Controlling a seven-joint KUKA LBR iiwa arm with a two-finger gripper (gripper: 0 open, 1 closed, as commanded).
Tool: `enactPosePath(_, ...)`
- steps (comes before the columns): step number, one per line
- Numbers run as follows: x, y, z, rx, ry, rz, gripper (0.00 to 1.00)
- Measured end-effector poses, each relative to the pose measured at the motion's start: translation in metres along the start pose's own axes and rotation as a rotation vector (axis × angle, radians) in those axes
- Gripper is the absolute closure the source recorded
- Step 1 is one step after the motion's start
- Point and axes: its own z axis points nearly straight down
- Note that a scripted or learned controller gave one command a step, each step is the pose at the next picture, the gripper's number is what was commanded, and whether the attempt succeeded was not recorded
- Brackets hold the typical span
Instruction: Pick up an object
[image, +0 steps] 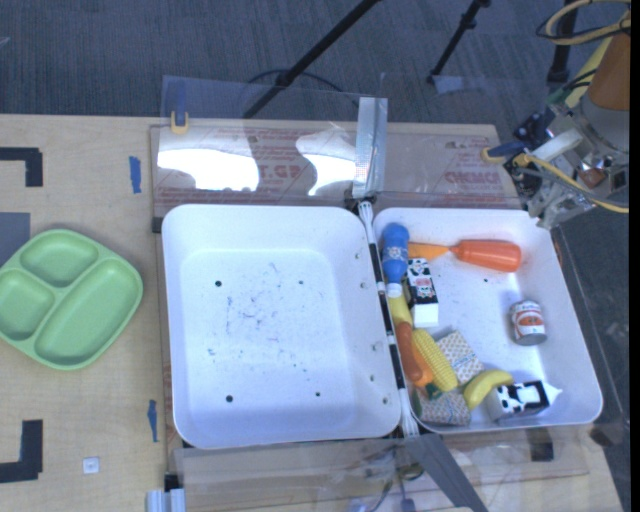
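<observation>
The right bin (575, 310) holds several objects: an orange toy carrot (480, 253) at the back, a blue bottle (395, 247) against the left wall, a small black-and-white carton (422, 290), a small can (527, 321), a corn cob (433, 358), a yellow banana (484, 385) and a black-and-white cow toy (522, 397) at the front. The gripper (565, 190) hangs at the upper right, above and behind the bin's back right corner, well apart from the objects. Cables and the wrist hide its fingertips.
The left bin (190, 240) lies beside the right one, sharing a raised divider (385, 300). A green divided plate (68, 297) rests on the bench at far left. Clear plastic panels (260, 150) stand behind the bins.
</observation>
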Motion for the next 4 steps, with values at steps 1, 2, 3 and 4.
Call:
enactPosePath(1, -0.040, 0.010, 0.042, 0.004, -0.004, 0.164, 1.00)
enactPosePath(2, -0.004, -0.011, 0.094, 0.005, -0.003, 0.163, 1.00)
enactPosePath(3, 0.026, -0.077, 0.084, 0.003, -0.001, 0.165, 1.00)
enactPosePath(4, 0.025, -0.065, 0.098, 0.004, -0.001, 0.167, 1.00)
